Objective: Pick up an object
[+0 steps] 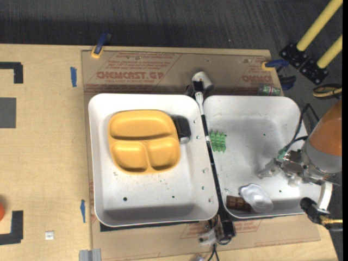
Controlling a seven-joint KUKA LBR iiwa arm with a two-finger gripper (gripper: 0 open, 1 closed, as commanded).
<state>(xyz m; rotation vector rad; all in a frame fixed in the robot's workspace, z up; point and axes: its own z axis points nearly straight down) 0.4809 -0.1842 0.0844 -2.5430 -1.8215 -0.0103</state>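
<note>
**Arm low in the right bin, nothing visibly caught**

From where I stand, the arm's orange-banded wrist sits over the right-hand bin [283, 110], and its gripper [274, 167] reaches down toward the bin floor near the right wall. Whether it is parted or closed I cannot tell; the metal parts blur together, and nothing shows between them.

The likeliest targets lie close by: a pale, crumpled plastic piece [256, 196] by the near wall, touching a small brown block [235, 203] in the corner. A green toothed bit [218, 141] rests well apart, near the divider.

The left bin [103, 162] carries a yellow three-compartment tray [144, 140] with a dark object [182, 128] tucked against its right edge. I would guess the arm is mid-attempt, aiming at bare floor just beside the pale piece.
</note>
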